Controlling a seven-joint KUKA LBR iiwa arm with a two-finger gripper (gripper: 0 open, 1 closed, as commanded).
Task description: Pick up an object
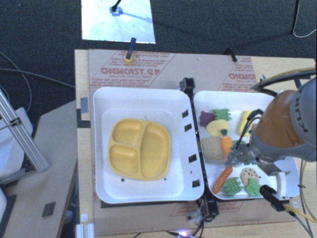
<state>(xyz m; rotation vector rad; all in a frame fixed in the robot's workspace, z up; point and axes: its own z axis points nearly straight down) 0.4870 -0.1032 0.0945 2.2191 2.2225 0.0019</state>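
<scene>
We see the left bin (101, 133) holding a yellow divided plate (140, 148), and the right bin (290, 182) crowded with toy food. The arm (282, 125) hangs over the right bin, its gripper (237, 155) low beside an orange carrot (226, 145); we cannot tell how it is set. A second carrot (222, 178) lies near the front edge, by a cookie (247, 174). We judge these toys light, stiff and smooth plastic, best pinched across the carrot's narrow middle

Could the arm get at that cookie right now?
Probably yes: the cookie lies uncovered in the right bin, just beside the gripper, with only green toys touching it.
</scene>
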